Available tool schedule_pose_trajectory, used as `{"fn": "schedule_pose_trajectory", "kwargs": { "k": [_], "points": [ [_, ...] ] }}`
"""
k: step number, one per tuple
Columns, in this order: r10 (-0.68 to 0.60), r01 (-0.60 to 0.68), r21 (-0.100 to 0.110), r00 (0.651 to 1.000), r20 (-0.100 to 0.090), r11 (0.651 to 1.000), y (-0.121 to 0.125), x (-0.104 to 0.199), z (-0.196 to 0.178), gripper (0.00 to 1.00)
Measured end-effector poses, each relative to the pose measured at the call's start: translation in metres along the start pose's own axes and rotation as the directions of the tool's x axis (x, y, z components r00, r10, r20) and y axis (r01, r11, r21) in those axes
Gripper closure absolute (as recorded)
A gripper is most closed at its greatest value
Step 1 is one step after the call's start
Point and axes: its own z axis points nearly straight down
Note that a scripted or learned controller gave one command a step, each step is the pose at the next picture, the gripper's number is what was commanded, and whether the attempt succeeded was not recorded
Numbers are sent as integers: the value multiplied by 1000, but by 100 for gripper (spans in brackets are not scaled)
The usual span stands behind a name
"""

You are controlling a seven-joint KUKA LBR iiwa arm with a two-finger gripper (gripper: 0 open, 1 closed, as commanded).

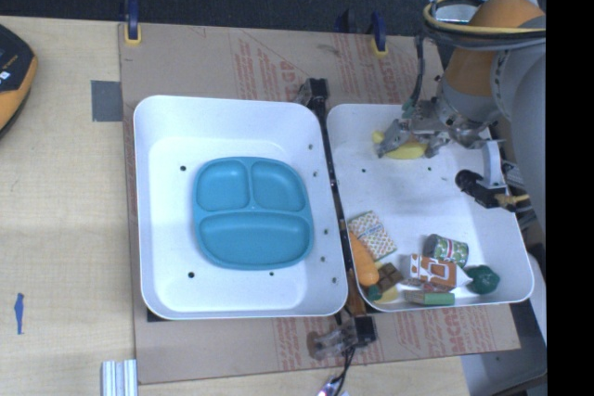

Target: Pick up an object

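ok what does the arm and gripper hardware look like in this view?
The arm is grey with rounded, smooth casing and an orange band above the wrist. A thin dark cable loops around the orange section. The gripper is a small metallic grey assembly with dark parts, too blurred for finer detail. A black bracket-like piece sticks out lower on the arm.

end effector (401,140) at yellow object (408,150) | right bin (408,190) | blue plate (252,211) left bin (158,199)
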Motion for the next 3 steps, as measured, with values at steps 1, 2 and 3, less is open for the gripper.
{"fn": "schedule_pose_trajectory", "kwargs": {
  "k": [1, 2, 3],
  "points": [
    [-2, 2, 2, 1000, -2, 1000, 0, 16, 0, 0],
    [0, 0, 1, 1000, 0, 1000, 0, 2, 0, 0],
    [-5, 5, 3, 1000, -2, 1000, 0, 39, 0, 0]
  ]
}}
